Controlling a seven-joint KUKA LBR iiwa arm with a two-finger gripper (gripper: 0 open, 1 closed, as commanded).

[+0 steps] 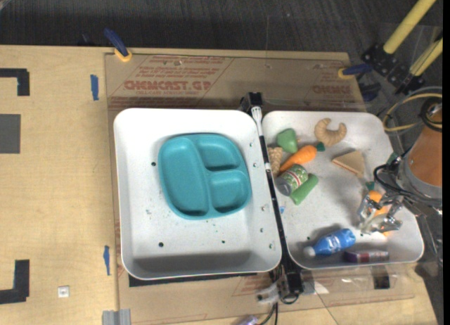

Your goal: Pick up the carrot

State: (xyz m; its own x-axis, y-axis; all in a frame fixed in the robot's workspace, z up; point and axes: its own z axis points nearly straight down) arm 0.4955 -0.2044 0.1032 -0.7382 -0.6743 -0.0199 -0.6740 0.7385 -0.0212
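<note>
Carrot [302, 157], orange with a green stub at its upper-right end, lies slanted in the right bin [404, 176] near the divider, tapered tip toward lower-left, touching a green can [297, 182], well apart from the gripper [376, 214], whose finger state cannot be determined, above a cardboard-covered bench [56, 176].

1. Dark carpet floor [211, 0] runs along the top.
2. A pale wooden surface [56, 176] carries black tape marks [17, 81] and blue tape bits [94, 86].
3. A brown cardboard sheet [211, 77] is held by clamps [118, 46].
</note>
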